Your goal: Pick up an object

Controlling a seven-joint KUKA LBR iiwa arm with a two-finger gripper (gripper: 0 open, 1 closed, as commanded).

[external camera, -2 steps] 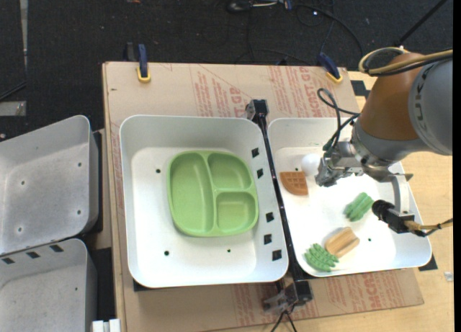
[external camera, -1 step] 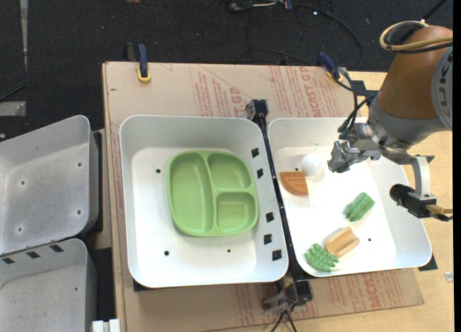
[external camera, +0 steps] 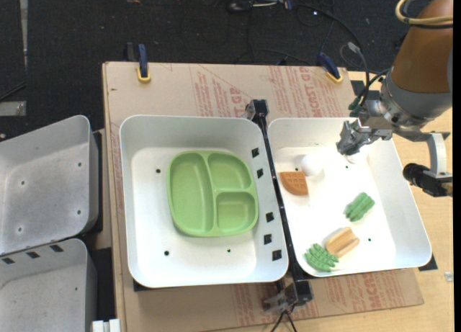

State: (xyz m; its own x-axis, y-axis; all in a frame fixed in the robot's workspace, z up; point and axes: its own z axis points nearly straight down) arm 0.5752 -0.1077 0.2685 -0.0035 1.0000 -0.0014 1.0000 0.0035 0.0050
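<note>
Pincer (external camera: 351, 143) hangs over the right white bin's (external camera: 407, 201) far edge; whether anything sits in it I cannot tell. Near it lies a blurry white object (external camera: 313, 163), touching a tan wedge-shaped piece (external camera: 294, 182). Left bin (external camera: 144, 179) carries a green divided plate (external camera: 213, 193).

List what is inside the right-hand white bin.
The right bin holds a small white object, an orange-brown wedge, a green ridged piece, a tan block and a green spiky piece. The gripper covers part of the floor at the far edge.
</note>
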